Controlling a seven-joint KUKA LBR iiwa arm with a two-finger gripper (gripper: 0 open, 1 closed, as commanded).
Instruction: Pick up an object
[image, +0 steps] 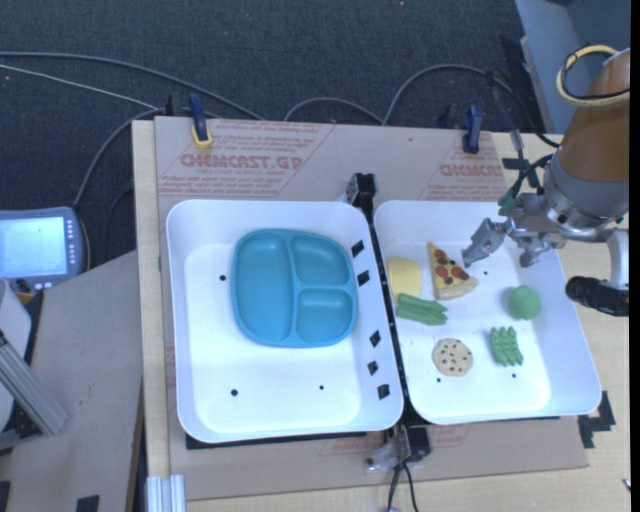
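Crowding is the main risk in the right bin (560, 395), since several small toys lie close enough together that a descending finger could land on a neighbour and shove the target aside. Nearest the bin's front edge sit a cookie (452, 357) and a ridged green piece (506, 346), apart from each other and easier to reach. Further back a green bean pod (421, 310) lies touching or just beside a yellow piece (403, 275) near the bin's left wall, and that wall could block one finger. A green ball (522, 302) rests toward the right side and would probably roll if nudged. Behind these, the pizza slice (451, 272) lies just beside the gripper (505, 240), which hangs over the back half of the bin with its fingers spread apart and nothing between them; a flat slice may slip out of a pinch. The left bin (200, 390) carries a blue divided plate (295, 288), well clear of the work. At the board's far edge, two clamps (201, 128) hold it down.
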